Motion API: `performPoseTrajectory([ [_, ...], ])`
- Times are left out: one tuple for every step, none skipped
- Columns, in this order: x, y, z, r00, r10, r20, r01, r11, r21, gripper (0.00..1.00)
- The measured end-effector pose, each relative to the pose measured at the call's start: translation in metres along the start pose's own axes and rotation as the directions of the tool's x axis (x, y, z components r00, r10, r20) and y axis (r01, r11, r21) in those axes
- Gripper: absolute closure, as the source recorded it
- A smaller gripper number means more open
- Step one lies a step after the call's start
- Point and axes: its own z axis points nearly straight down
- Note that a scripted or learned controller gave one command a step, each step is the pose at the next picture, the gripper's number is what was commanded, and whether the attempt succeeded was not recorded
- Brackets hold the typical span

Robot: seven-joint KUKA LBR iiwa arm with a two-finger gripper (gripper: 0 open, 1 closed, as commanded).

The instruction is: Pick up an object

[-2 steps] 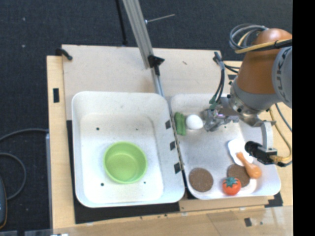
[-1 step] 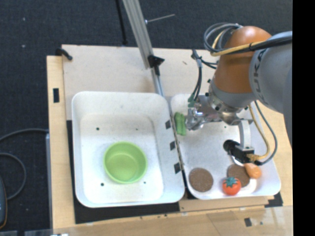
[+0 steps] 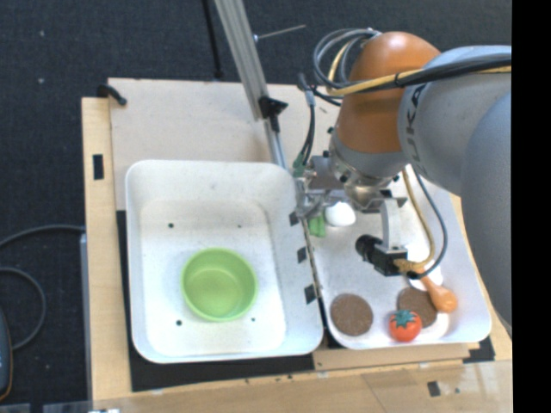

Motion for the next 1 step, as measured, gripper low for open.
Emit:
performPoseTrajectory([
  [0.0414, 0.0196, 0.0113, 1.000, 0.005, 0.003, -0.005, 1.000, 0.002, 1.00],
])
